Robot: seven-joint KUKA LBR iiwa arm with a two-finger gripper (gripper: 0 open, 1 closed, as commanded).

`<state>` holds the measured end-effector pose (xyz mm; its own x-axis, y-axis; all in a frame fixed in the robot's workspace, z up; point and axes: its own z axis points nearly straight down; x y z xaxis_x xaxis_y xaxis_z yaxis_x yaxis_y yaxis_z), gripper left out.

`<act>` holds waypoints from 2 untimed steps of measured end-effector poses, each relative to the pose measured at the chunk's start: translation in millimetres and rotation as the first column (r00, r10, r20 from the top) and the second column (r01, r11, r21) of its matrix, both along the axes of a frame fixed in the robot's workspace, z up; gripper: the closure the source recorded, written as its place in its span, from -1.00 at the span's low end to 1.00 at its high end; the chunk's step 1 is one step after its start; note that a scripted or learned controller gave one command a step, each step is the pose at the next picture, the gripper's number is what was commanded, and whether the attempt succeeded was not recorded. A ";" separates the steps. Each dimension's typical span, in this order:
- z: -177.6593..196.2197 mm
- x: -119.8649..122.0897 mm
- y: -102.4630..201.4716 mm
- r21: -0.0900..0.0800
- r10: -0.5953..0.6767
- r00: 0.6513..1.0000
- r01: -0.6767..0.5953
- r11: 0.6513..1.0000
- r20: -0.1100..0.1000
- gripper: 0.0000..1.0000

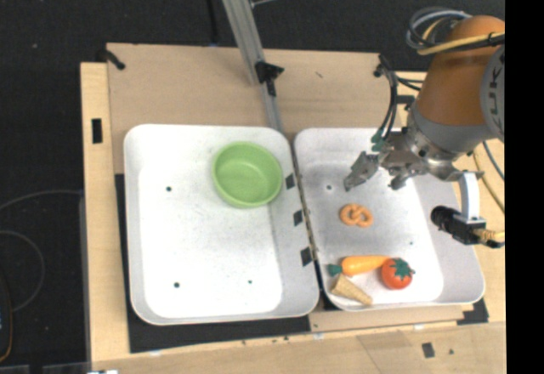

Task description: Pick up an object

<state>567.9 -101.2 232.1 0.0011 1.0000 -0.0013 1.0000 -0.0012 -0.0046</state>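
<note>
My gripper hangs over the upper part of the right bin, fingers spread open with nothing between them. An orange pretzel lies just below it in the middle of that bin. Along the bin's front edge lie an orange carrot, a red tomato and a tan cone-shaped piece. A green bowl sits in the upper right of the left bin.
A grey metal pole slants down from the top to the gap between the bins. The arm's orange band and cables stand at the right, above the right bin's far corner.
</note>
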 end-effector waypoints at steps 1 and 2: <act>-55.0 -9.2 3.9 0.001 0.000 1.000 0.000 1.000 0.000 -1.00; -99.1 -12.1 -2.7 0.000 0.000 1.000 0.000 1.000 0.000 -1.00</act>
<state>555.8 -103.9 133.0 0.0015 1.0000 -0.0010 1.0000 -0.0015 -0.0044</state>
